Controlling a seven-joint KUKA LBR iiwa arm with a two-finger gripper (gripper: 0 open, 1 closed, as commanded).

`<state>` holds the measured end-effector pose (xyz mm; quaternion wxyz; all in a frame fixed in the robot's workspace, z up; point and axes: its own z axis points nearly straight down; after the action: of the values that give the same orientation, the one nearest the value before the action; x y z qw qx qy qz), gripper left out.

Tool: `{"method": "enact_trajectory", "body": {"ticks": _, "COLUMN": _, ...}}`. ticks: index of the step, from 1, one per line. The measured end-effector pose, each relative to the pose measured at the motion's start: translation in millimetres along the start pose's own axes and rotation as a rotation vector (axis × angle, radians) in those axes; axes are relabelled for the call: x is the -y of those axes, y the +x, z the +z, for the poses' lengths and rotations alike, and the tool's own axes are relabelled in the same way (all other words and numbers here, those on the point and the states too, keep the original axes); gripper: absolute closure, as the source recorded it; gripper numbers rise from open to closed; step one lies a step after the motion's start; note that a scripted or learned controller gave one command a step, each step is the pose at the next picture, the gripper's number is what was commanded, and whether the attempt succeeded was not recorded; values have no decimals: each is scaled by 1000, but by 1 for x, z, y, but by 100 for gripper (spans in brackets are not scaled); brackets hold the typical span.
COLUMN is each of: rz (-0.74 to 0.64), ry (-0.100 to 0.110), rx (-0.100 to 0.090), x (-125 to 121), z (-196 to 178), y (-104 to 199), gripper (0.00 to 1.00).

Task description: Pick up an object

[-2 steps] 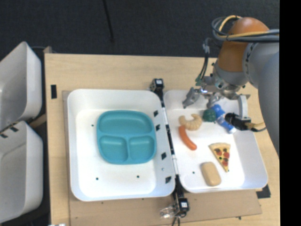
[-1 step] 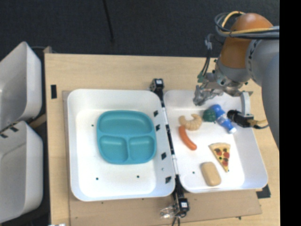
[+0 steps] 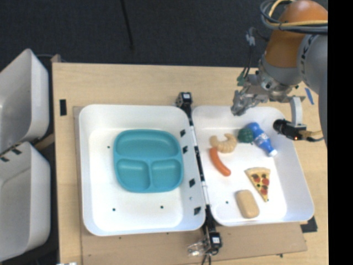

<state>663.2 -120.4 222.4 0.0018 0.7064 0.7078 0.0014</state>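
Note:
The right bin (image 3: 287, 203) holds several small items: a tan croissant (image 3: 223, 143), an orange sausage (image 3: 219, 162), a blue and green bottle (image 3: 257, 137), a pizza slice (image 3: 259, 182) and a tan bread roll (image 3: 247, 203). My gripper (image 3: 238, 108) hangs over the bin's far edge, above and left of the bottle and apart from every item. Nothing is between its fingers.
The left bin (image 3: 99, 203) contains a teal divided plate (image 3: 148, 160). A raised divider with black clips (image 3: 194, 164) separates the two bins. White containers (image 3: 22, 148) stand off the bench to the left.

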Motion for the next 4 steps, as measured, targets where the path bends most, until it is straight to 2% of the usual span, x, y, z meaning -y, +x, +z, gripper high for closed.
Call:
{"method": "enact_trajectory", "body": {"ticks": 1, "rz": -1, "ry": -2, "rx": 0, "x": 5, "z": -55, "y": 7, "gripper": 100}}
{"method": "enact_trajectory", "body": {"ticks": 2, "rz": -3, "ry": 2, "rx": 0, "x": 4, "z": -65, "y": 7, "gripper": 100}}
{"method": "enact_trajectory", "body": {"ticks": 3, "rz": -4, "ry": 4, "rx": -1, "x": 30, "z": -64, "y": 56, "gripper": 100}}
{"method": "enact_trajectory", "body": {"ticks": 4, "rz": -4, "ry": 4, "rx": -1, "x": 45, "z": -66, "y": 105, "gripper": 100}}
